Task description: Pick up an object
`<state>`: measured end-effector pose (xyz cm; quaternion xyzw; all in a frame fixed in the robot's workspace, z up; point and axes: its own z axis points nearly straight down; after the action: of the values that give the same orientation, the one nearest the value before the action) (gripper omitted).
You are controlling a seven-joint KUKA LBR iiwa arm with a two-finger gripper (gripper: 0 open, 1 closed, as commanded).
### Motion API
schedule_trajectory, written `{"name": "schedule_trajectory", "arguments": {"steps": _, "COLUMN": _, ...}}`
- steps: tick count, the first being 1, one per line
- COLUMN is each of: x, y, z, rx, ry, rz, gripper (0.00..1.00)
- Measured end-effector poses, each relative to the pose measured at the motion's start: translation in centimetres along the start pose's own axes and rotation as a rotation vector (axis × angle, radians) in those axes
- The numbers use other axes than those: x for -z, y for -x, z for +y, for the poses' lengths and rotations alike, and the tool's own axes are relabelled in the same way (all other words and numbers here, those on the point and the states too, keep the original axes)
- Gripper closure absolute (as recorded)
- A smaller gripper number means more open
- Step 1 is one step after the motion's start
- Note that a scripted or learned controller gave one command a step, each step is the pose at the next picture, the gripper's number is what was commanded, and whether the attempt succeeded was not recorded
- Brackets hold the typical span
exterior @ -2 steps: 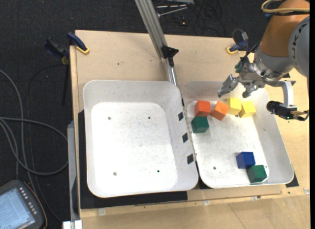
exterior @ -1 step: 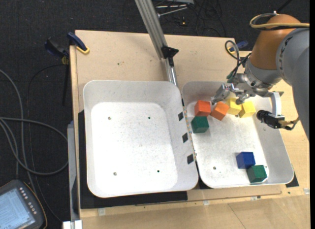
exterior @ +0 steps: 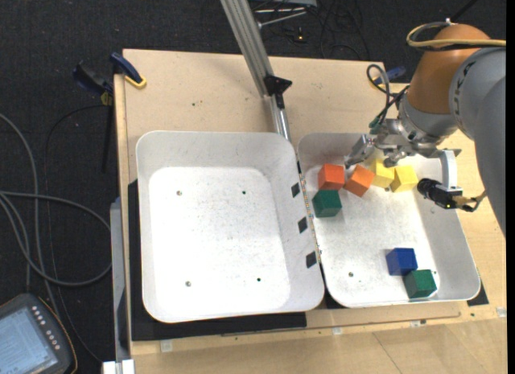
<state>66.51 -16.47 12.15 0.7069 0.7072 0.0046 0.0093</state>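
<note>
The right bin (exterior: 451, 236) holds several small blocks. Two orange blocks (exterior: 331, 176) (exterior: 360, 180) and two yellow blocks (exterior: 385, 176) (exterior: 405, 177) sit in a row near its far edge. In front of the left orange block lies a green block (exterior: 327, 203). A blue block (exterior: 401, 260) and another green block (exterior: 420, 283) rest near the front right corner. My gripper (exterior: 376, 154) hangs low over the far part of this bin, just above the orange and yellow row. Nothing shows held in it.
The left bin (exterior: 161, 203) lies beside the right one. A metal pole (exterior: 249, 34) slants across the bench's far side toward the gap between the bins. A cable and black connector (exterior: 438, 191) hang off the wrist over the right bin's far right.
</note>
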Motion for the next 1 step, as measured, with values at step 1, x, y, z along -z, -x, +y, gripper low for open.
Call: {"name": "schedule_trajectory", "arguments": {"steps": 1, "x": 0.93, "y": 0.04, "z": 0.10, "rx": 0.002, "ry": 0.004, "rz": -0.003, "gripper": 1.00}}
